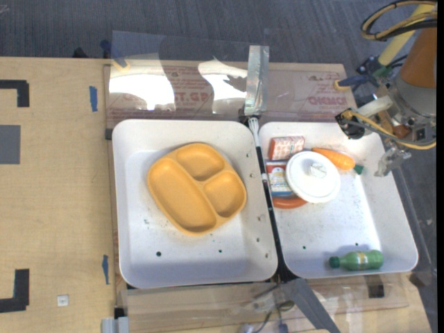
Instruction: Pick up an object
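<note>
Finding the pincer [386,161] hanging at the outer rim of the shallow white right-hand bin [409,255], low beneath the grey wrist and its loose yellow cables [388,19]. Failing to tell spread from pressed together: too small and too blurred here. Seeing nothing pinched.

Reading the nearest candidate as the orange plastic carrot-shaped toy [333,159], lying flat just beside the pincer with its green tip [359,168] pointing toward it. Noting the round white plastic lid-like dish [313,175] touching or overlapping the carrot's far side, and, beyond that, the small red-and-white carton [286,146] and a flat orange-red plate [288,201] partly underneath. Noting the green plastic bottle with a yellow label [357,259] lying on its side, well apart from the pincer, alone near the bin's front corner. Leaving the yellow three-compartment plastic plate [196,186] in the far white left-hand bin [121,186] out of reckoning: wide, flat, poor to pinch.

Judging the step as approach, with nothing picked yet. Doing it well probably meaning:
- choosing the carrot for closeness, or the bottle for clear space all round;
- turning the wrist so as to be closing across the narrow width, not along the length;
- coming straight down over the thick middle, keeping clear of the white dish and the bin wall;
- squeezing fully before lifting, then rising slowly and checking for slipping.
</note>
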Robot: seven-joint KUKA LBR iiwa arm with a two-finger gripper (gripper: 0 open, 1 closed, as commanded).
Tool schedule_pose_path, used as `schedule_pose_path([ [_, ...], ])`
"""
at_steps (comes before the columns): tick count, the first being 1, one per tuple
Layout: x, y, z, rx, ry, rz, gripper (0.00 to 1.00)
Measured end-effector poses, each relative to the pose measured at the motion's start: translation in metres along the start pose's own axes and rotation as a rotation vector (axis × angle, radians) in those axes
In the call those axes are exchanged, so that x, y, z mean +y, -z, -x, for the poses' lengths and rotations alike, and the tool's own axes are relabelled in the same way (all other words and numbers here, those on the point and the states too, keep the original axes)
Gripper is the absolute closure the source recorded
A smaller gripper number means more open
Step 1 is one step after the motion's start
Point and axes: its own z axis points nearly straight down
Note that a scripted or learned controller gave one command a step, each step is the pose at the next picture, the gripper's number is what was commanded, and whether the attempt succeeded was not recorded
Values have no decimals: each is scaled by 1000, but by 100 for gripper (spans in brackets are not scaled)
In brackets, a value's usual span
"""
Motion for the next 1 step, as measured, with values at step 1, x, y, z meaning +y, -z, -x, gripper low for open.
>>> schedule_pose_path([
  [1,-27,-99,-18,-23,-68,-10,0],
])
